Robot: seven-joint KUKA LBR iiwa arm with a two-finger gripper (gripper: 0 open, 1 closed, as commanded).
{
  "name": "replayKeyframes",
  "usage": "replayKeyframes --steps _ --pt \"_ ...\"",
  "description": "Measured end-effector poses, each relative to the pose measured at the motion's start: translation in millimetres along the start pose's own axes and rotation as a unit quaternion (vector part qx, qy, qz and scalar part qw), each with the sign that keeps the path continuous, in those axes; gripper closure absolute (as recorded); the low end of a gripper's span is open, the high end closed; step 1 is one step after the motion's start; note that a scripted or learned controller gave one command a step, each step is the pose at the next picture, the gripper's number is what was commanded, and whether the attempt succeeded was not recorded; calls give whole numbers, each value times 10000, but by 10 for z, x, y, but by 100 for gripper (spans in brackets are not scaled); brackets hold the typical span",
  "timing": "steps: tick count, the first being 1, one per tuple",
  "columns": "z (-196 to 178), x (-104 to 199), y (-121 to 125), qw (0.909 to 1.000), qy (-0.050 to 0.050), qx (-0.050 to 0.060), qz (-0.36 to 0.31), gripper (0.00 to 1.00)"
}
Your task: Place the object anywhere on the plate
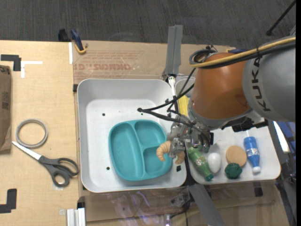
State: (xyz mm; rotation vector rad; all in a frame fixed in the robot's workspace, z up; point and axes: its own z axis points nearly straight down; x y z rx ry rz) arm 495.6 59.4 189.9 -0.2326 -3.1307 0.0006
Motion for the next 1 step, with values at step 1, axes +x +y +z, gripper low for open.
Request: replayKeyframes --steps 1 --pt "-3 -538 469 10000 -12 -2 13 100"
